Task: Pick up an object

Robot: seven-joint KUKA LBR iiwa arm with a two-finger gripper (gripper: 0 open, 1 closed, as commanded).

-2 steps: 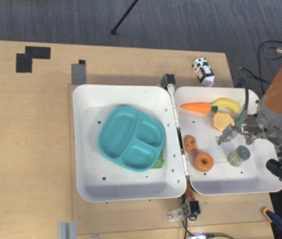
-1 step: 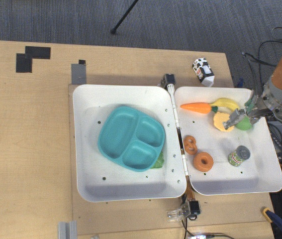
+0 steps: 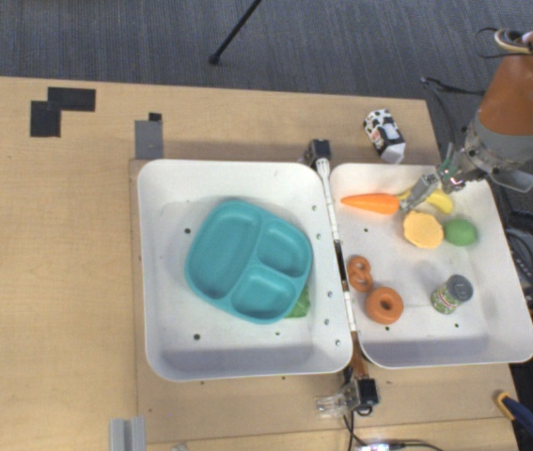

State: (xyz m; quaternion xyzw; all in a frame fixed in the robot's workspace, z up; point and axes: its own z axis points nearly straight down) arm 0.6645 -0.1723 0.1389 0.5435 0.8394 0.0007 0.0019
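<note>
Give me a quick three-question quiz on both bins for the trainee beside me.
1. True or false: the teal plastic divided tray lies in the left white bin.
2. How many ring-shaped brown toy doughnuts are in the right white bin?
3. Which item lies nearest the gripper? A. the small round tin can B. the orange toy carrot C. the green ball

Key:
1. True.
2. Two: a smaller one by the divider and a larger one just below it.
3. B. The carrot's tip lies by the gripper, at the bin's far side; the flat yellow round piece sits just below.
</note>
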